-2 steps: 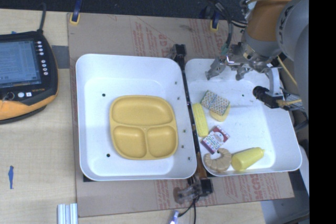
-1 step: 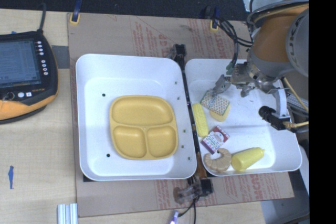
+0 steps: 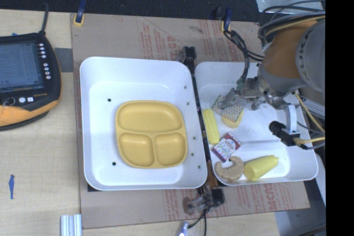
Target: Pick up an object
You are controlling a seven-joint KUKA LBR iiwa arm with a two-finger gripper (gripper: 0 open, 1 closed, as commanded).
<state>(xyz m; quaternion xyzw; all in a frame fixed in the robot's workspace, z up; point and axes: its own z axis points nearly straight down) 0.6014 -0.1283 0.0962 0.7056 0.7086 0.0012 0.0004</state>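
Note:
The right bin holds several small items: a yellow corn cob along its left wall, a yellow-and-grey wedge, a small red-and-white packet, a tan pastry-like piece and a yellow cylinder-shaped object. My gripper reaches in from the right, low over the upper part of this bin, right at the wedge. I cannot make out from here how its tips stand or whether anything sits between them.
The left bin holds a yellow divided plate. A control pendant with a screen lies on the bench at far left. Cables and the arm's grey body hang over the right bin's upper right.

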